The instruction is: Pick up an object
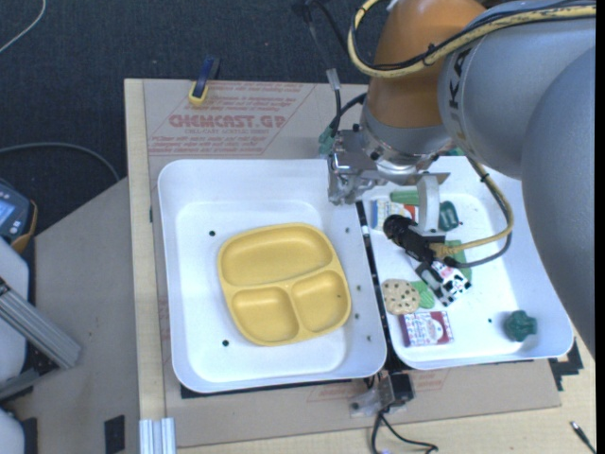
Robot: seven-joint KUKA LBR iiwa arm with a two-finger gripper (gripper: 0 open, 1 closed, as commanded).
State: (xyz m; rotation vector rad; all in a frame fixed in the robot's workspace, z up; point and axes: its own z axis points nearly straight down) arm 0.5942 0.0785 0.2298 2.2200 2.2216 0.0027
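— How far along is the pick-up looking?

— Barely begun, I am judging. The gripper (348, 185) is hanging over the top left corner of the right bin (518, 282), just beside the wall it shares with the left bin (180, 189), and nothing is showing in its grasp.

— Is the claw standing apart or together?

— I am not managing to tell; the arm (529, 83) is covering it from above at this slant.

— Where are the candidates lying?

— All the small things are sitting in the right bin. A green piece (406, 198) is lying nearest the gripper, just to its right. A chocolate-chip cookie (400, 296) is lying lower down by the shared wall, a red-and-white packet (425, 329) is lying just below it, and a dark green lump (518, 325) is sitting well apart near the bottom right corner. The left bin is holding a yellow divided plate (284, 282).

— So what is remaining?

— As I am reading it, nearly everything: settling on one object, closing on it and lifting it clear of the bin floor. The spot close to the wall is looking awkward for a clean descent.
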